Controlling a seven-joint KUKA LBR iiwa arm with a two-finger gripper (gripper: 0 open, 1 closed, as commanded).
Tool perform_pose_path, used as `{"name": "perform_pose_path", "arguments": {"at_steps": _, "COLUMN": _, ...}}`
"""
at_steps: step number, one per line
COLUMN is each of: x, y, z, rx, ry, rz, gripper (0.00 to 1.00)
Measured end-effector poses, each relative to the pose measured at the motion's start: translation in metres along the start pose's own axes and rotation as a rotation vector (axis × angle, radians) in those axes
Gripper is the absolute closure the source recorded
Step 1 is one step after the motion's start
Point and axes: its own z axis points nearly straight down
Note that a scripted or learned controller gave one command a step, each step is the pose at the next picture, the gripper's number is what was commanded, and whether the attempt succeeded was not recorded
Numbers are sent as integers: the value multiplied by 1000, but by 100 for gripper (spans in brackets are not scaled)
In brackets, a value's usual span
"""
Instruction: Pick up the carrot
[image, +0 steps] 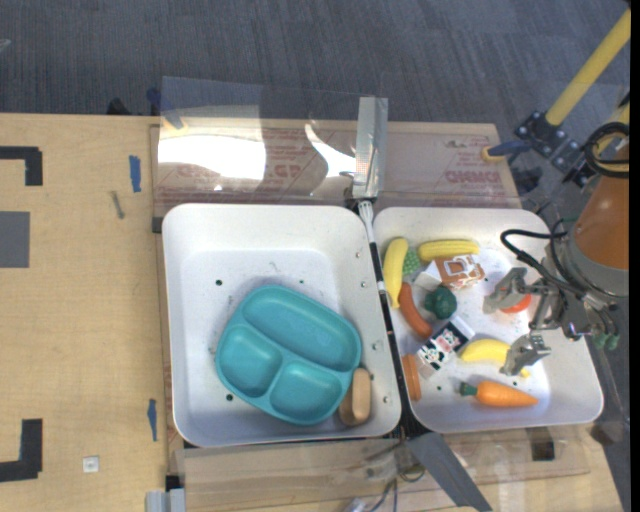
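Note:
The carrot (502, 396), orange with a green stub at its left end, lies on its side near the front edge of the right bin (575, 400). My gripper (517, 322) hangs above the right half of that bin, just behind the carrot. Its fingers (527, 355) are spread apart with nothing held between them. The nearer fingertip is a short way above and right of the carrot, not touching it. A small red item (513, 305) lies beneath the farther finger.
The right bin also holds a corn cob (448, 248), two bananas (395, 264) (485, 350), a broccoli (440, 301), a red sausage (414, 312), a small carton (441, 346) and an orange box (461, 270). In the left bin are a teal divided plate (288, 352) and a bread roll (356, 396).

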Motion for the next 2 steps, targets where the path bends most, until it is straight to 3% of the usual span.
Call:
{"name": "perform_pose_path", "arguments": {"at_steps": 1, "x": 11, "y": 11, "z": 85, "rx": 3, "ry": -23, "rz": 103, "gripper": 0}}
{"name": "perform_pose_path", "arguments": {"at_steps": 2, "x": 4, "y": 29, "z": 95, "rx": 9, "ry": -50, "rz": 300, "gripper": 0}}
